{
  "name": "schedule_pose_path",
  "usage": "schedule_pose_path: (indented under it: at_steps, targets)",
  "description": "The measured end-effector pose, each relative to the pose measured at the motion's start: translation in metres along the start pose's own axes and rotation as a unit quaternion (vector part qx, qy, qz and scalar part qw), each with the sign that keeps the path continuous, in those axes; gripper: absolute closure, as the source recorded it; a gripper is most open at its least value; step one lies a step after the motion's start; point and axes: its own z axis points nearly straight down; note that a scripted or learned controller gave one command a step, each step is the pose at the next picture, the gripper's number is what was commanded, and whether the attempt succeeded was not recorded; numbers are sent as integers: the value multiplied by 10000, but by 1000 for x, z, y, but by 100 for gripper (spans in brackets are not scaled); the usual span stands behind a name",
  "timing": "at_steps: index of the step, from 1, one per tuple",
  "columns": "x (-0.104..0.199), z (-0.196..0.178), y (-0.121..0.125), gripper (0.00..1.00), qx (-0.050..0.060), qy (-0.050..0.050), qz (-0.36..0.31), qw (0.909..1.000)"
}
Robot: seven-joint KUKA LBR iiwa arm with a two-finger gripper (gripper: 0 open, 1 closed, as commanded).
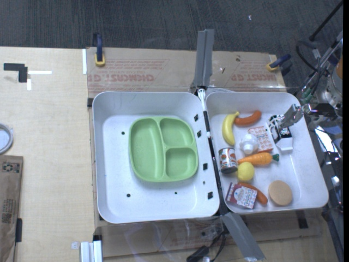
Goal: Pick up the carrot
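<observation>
White right bin [301, 171] holds an orange, green-topped carrot [255, 159] lying sideways; jaws' state cannot be told.

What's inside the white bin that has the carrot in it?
The right bin holds the carrot, a banana, a reddish sausage, a small can, a lemon, a tan disc, a red packet and a white-and-red packet. Whatever lies under the packets is covered.

You have the green divided plastic plate [163, 149] in the left white bin [112, 162]; in the right bin [302, 168], the orange toy carrot [256, 159] lies just behind the yellow toy lemon [246, 171].
</observation>
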Motion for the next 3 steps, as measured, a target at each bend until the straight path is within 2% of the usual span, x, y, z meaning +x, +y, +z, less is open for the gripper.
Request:
schedule_pose_path:
  at_steps: [1,2,3]
  targets:
    - [31,128,-30,0,-5,2,-1345,9909]
    - [33,164,-2,0,-72,-42,-2505,9681]
    - [30,154,1,100,-118,-80,-2483,9686]
